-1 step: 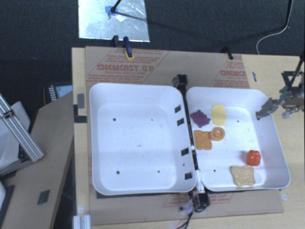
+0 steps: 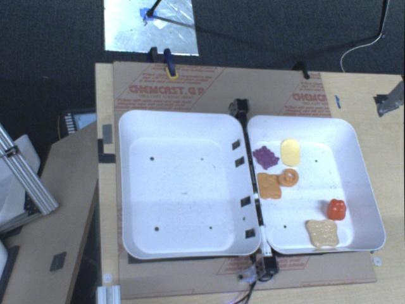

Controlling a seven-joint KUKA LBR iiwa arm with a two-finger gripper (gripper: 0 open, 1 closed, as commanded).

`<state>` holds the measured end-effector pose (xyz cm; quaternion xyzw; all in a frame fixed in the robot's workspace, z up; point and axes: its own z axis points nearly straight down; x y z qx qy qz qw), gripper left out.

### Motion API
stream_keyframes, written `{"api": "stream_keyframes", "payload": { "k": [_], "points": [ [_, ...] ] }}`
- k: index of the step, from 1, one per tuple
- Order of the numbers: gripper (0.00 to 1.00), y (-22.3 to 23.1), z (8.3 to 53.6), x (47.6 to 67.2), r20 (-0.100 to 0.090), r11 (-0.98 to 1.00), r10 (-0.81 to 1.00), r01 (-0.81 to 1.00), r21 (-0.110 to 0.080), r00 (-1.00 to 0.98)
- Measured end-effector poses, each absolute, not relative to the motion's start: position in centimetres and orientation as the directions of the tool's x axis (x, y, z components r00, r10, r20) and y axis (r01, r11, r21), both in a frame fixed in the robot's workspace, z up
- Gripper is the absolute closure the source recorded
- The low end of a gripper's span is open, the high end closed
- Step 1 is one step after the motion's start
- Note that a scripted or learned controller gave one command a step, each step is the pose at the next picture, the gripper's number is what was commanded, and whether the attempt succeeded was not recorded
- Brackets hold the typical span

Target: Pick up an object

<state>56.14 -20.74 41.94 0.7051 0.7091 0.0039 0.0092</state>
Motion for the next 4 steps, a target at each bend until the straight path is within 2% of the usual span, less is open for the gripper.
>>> {"api": "stream_keyframes", "payload": {
  "k": [1,2,3,4],
  "points": [
    [0.0,-20.5,53.3,52.5,-0.006,0.005,1.0,1.0,0.015,-0.005],
    [1.0,-20.5,53.7,52.7,-0.004,0.009,1.0,1.0,0.009,-0.009],
    [1.0,-13.4,53.6,48.5,0.001,0.009,1.0,1.0,0.003,-0.009],
    [1.0,-7.7,49.6,48.7,0.001,0.009,1.0,1.0,0.001,-0.009]
  ]
}}
